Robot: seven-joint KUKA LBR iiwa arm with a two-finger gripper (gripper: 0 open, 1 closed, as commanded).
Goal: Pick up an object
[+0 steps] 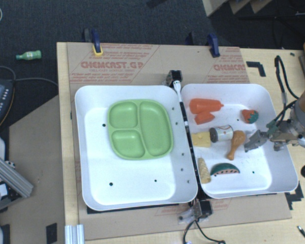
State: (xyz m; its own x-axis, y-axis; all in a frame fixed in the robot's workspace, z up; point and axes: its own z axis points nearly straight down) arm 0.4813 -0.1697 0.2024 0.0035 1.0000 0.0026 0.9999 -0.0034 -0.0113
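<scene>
Claw (254, 142) hangs inside right bin (274, 179); whether open or closed cannot be determined. Drumstick (236, 144) lies just left, beside can (221, 133). Risk: crowded objects deflect the grasp

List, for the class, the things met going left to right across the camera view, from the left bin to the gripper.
Green divided plate → corn cob → orange carrot → small can → drumstick → strawberry → gripper.
</scene>
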